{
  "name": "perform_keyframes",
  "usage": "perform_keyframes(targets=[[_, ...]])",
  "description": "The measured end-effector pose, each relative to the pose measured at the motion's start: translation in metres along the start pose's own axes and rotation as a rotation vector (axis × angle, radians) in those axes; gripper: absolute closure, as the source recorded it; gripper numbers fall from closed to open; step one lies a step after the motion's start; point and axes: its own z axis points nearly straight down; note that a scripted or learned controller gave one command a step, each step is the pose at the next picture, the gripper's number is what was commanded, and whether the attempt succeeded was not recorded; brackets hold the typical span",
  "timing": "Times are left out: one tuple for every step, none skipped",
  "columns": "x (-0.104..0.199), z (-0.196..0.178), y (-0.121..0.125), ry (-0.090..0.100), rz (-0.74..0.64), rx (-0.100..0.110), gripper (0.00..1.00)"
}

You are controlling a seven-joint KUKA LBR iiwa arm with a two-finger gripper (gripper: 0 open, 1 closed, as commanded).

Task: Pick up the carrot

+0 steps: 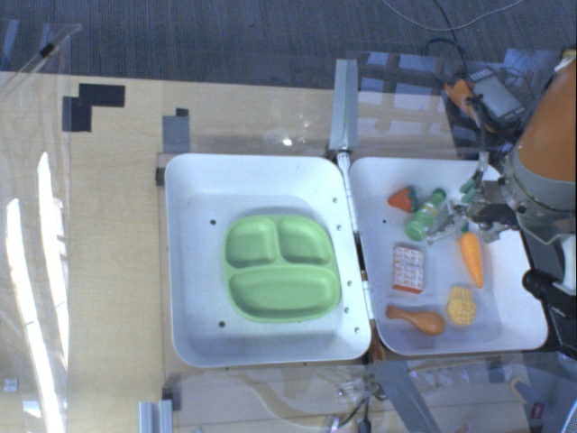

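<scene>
carrot (471,258), just beneath pincer (460,216)

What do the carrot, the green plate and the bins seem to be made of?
Carrot: probably moulded plastic, a toy; its orange is even and smooth. Green plate: likely matte plastic, with rounded moulded compartments and no glare. Bins: seemingly hard white plastic or coated metal, slightly glossy; the view leaves this open.

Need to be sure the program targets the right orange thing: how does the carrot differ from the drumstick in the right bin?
The carrot is bright orange and tapered; the drumstick is browner, with a bulbous end. The carrot lies up and down in the view, just below the gripper; the drumstick lies sideways near the bin's front edge. Both are long and lie flat in the right bin.
</scene>
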Motion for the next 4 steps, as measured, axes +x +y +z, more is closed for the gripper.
perform_keyframes(targets=[[-0.049, 0.185, 0.049, -0.001, -0.011, -0.013, 0.0], [-0.103, 0.151, 0.029, -0.002, -0.058, -0.003, 0.0], [-0.123, 0.195, 0.051, -0.002, -0.264, -0.005, 0.0], [-0.122, 0.182, 0.054, -0.002, -0.265, -0.012, 1.0]])
